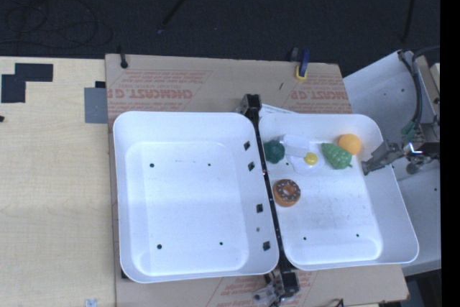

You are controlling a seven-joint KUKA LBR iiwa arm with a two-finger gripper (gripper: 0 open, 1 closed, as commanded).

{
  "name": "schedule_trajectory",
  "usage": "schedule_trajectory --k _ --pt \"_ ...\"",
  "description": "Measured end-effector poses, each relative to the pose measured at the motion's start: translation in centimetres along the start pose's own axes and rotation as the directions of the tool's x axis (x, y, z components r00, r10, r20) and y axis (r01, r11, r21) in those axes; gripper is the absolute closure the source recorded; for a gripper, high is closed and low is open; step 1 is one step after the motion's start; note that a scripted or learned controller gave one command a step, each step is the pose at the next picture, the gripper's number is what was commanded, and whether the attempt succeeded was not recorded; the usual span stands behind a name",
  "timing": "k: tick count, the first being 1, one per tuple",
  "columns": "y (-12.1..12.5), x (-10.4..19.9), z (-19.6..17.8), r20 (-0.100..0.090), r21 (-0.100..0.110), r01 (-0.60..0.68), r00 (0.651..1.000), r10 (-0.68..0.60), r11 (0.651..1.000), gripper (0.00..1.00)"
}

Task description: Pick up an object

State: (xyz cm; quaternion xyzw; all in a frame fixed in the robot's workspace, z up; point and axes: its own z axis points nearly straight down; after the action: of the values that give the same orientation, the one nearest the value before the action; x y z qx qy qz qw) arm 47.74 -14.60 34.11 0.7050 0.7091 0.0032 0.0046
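Bins: two shallow white plastic trays with rounded corners, left bin (pixel 136 154) and right bin (pixel 388 226), on brown printed cardboard (pixel 215 86). Upper part of right bin holds small items: green leafy lump (pixel 336 155), long axis slanting down-right; orange ball (pixel 349 143) touching it; round brown doughnut (pixel 287 192); dark green lump (pixel 274 151); yellow piece (pixel 310 159). Gripper (pixel 372 165) at the bin's right rim; grip state cannot be determined.

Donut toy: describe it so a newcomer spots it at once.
Look in the right-hand bin of the two white ones. Near its left wall, just below a dark green toy, lies the donut. It is the only ring-shaped piece, brown with dark icing, sitting apart from the cluster above it.
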Motion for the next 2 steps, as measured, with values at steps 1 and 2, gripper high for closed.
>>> schedule_trajectory --k 1,2 --pt "-0.7 5.9 19.1 -0.008 0.03 -0.002 1.0 0.003 1.0 0.0" --pt "6.9 2.0 21.6 0.0 0.011 -0.004 1.0 0.004 1.0 0.0"
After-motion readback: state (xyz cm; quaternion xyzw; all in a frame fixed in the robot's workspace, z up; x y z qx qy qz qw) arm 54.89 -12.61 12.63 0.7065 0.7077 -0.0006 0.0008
